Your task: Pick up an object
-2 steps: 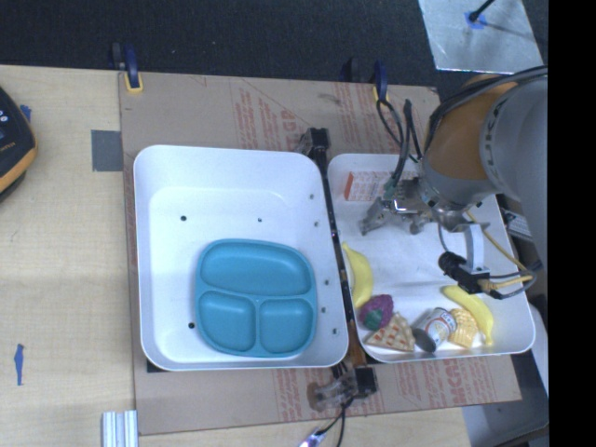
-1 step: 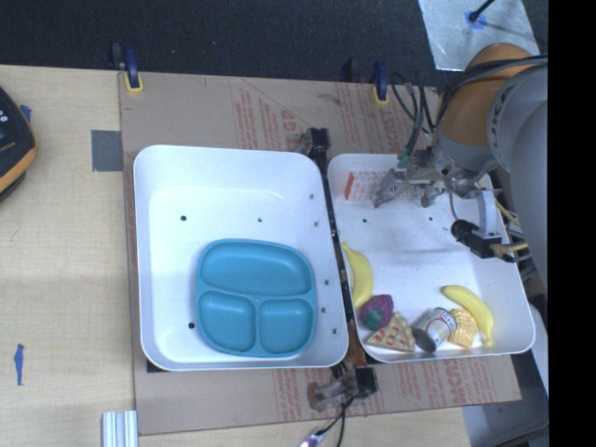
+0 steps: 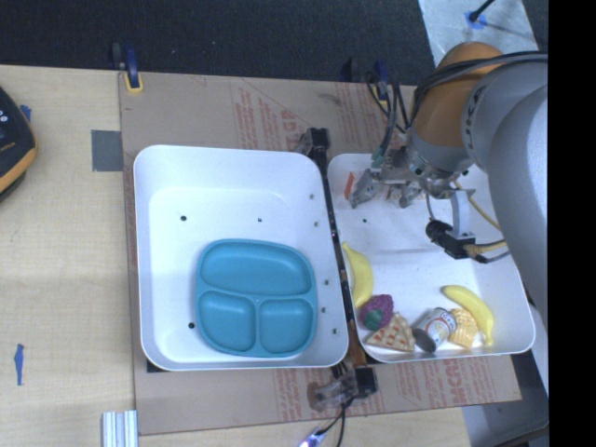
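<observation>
While the hand (image 3: 381, 192) hangs over the right bin's (image 3: 410, 236) far corner — fingers spread, gripping nothing — the toys lie along its near edge: two bananas (image 3: 358, 273), grapes (image 3: 377, 309), can (image 3: 436, 327).

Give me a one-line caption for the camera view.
KUKA arm's gripper hovers over the right bin's far end; bananas, grapes and a can cluster at its near end, blue tray in the left bin.

Blue divided plate (image 3: 254, 297) lies in the left bin (image 3: 154, 170) (white, shallow).
</observation>
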{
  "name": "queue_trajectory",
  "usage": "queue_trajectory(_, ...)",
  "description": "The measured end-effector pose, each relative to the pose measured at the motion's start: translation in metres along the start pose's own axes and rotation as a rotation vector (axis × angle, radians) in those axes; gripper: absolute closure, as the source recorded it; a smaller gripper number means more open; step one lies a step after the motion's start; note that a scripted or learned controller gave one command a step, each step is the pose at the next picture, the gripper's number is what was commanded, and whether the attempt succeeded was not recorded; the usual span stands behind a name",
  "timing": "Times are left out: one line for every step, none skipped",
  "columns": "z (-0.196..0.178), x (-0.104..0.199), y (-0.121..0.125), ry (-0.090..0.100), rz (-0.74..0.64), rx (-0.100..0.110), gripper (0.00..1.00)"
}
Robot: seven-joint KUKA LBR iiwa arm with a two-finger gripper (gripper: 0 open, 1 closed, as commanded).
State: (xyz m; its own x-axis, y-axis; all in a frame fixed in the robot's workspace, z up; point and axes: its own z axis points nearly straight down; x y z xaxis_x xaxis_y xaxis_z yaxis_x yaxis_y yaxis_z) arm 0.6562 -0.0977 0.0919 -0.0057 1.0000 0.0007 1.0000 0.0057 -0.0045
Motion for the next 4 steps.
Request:
queue_trajectory(-0.101,0.076,0.001,0.0,0.0,-0.004,0.0)
queue_trajectory(-0.111,0.076,0.0,-0.001,-0.004,-0.001,1.0)
queue_trajectory(-0.111,0.076,0.0,-0.001,-0.005,0.0,0.0)
queue_trajectory(-0.121,0.075,0.001,-0.002,-0.01,0.0,1.0)
